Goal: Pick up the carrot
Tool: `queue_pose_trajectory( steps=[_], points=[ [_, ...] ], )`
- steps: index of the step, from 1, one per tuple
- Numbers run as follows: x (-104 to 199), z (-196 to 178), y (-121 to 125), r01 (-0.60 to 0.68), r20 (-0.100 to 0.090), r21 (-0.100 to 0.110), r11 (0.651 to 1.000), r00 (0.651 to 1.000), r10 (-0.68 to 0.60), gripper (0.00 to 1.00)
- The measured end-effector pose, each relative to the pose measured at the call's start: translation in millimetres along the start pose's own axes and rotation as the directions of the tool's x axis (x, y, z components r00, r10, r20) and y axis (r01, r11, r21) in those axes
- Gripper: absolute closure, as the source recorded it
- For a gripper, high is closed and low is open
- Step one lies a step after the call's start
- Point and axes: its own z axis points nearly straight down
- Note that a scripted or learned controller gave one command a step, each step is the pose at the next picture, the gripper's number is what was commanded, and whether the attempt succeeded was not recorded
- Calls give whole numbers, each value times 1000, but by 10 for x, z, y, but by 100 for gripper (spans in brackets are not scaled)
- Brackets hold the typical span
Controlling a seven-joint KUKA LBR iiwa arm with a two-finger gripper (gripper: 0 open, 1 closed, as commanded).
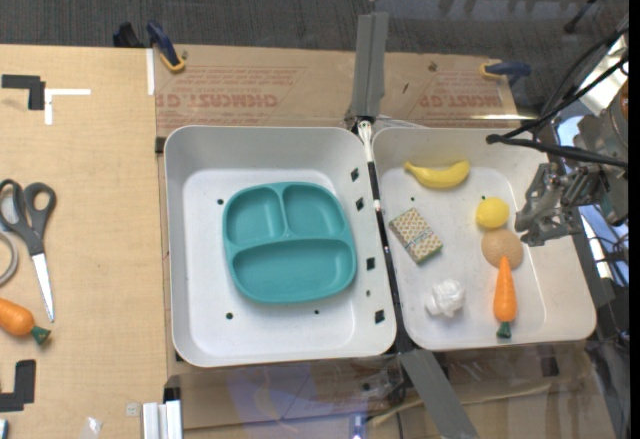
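Two carrots: one [504,293] in the right bin [570,325], one [17,318] on the bench [90,217]; whether the pincer [545,210] is wide or narrow, I cannot tell.

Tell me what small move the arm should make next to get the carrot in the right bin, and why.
Probably shift the pincer toward the near edge, over the carrot. It now sits beside the lemon and the tan egg-like ball, with the carrot lying just beyond that ball, its green tip nearest the rim.

Wooden bench [90,167], two white bins [180,257], scissors [30,227]; cardboard [250,92]
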Motion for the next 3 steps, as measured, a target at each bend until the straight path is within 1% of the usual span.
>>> queue_pose_trajectory(
  steps=[1, 2, 3],
  points=[
    [-125, 2135, -30, 39, -3, -2, 999, 999, -39, 100],
    [-237, 812, -390, 32, 0, 0, 999, 999, -32, 100],
    [-231, 2297, -393, 103, -3, -2, 995, 995, -103, 100]
  ],
)
